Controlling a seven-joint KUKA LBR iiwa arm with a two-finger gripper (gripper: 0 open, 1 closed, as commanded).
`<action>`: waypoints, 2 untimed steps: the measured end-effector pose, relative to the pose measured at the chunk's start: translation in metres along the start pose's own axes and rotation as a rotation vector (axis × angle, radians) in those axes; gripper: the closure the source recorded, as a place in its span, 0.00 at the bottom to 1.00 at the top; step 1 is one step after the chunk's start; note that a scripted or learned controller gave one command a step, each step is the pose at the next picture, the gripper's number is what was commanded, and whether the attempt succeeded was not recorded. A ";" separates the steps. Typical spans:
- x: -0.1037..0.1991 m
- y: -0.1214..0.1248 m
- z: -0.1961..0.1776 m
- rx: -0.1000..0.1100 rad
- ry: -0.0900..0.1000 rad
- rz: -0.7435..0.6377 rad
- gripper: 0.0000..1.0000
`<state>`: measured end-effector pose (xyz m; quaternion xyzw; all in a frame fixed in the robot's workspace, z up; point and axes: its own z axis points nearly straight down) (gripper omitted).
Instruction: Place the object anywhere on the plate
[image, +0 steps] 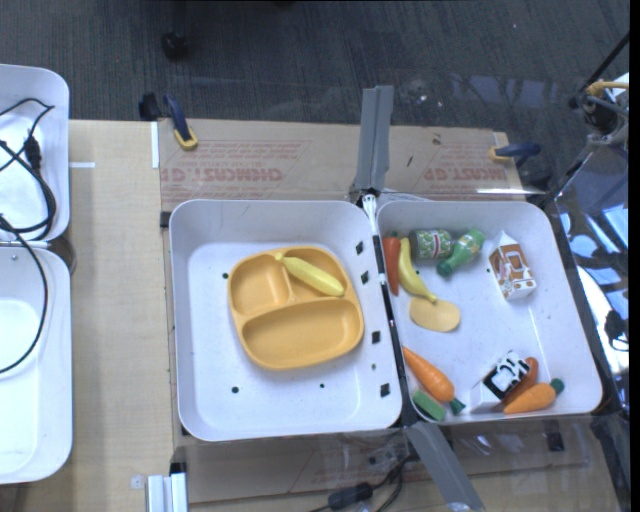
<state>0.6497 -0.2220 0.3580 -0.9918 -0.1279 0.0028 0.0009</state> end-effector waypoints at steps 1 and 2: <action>0.000 0.000 -0.034 -0.001 0.002 0.051 0.00; 0.002 0.000 -0.056 -0.001 0.002 0.050 0.00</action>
